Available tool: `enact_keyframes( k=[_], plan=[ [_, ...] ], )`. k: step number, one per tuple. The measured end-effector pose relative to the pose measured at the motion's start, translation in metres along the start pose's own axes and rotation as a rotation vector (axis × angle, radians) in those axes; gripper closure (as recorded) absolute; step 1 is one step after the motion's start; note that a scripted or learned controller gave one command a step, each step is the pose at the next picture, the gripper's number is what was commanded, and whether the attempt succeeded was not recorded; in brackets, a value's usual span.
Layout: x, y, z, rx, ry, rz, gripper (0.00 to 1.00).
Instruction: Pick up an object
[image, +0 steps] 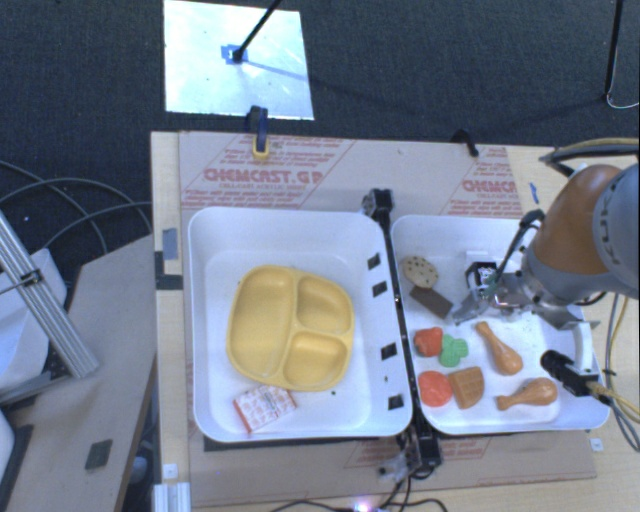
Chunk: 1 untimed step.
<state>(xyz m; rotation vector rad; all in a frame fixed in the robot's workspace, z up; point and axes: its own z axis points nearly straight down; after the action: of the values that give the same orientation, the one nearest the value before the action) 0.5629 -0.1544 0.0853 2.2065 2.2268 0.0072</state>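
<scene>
The right bin (450, 235) holds several toy foods. At its left are a speckled cookie (420, 269) and a brown chocolate piece (431, 299). Lower down lie a red piece (428, 341), a green piece (454, 351), an orange round (434, 388) and a brown toast slice (467, 386). Two drumsticks (498, 347) (528, 394) lie to the right. My gripper (478, 297) is low in this bin, just right of the chocolate piece and above the upper drumstick. Nothing visibly hangs from it.
The left bin (215, 260) carries a yellow divided plate (290, 327) and a small red-and-white packet (264, 405) near its front wall. A black divider (392, 300) runs between the bins. The arm (585, 235) covers the right bin's far right part.
</scene>
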Motion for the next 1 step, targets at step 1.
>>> enact_keyframes(
  k=[1],
  plan=[
    [-0.0549, 0.0438, -0.0002, 0.000, -0.003, 0.007, 0.00]
  ],
)
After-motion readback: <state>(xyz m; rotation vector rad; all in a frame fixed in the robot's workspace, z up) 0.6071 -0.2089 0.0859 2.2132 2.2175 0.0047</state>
